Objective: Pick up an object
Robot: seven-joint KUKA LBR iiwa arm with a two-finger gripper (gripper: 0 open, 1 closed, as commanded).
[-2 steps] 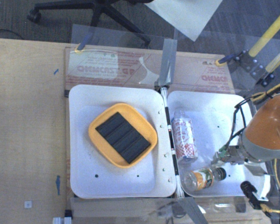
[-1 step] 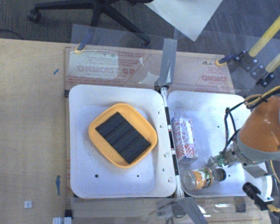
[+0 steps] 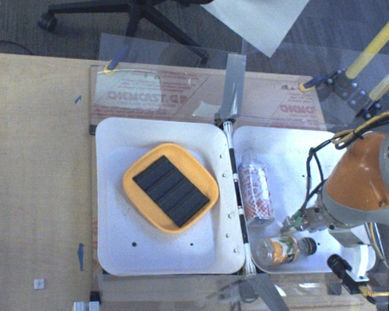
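Note:
A red-and-white patterned can (image 3: pixel 255 190) lies on its side along the left wall of the right bin (image 3: pixel 282 150). A small clear bottle with orange contents (image 3: pixel 279 250) lies near that bin's front edge. In the left bin (image 3: pixel 115 180) rests a yellow dish with a dark ridged slab on top (image 3: pixel 171 187). The arm's orange band (image 3: pixel 359 176) hangs over the right bin's right side, and my gripper (image 3: pixel 303 223) reaches down just above and right of the bottle.
Clear plastic sheeting with red lettering (image 3: pixel 142 97) lies behind the bins. A grey divider strip (image 3: pixel 233 88) stands at the back between them. Wooden bench surface (image 3: pixel 31 175) extends to the left. Cables (image 3: pixel 317 164) loop beside the arm.

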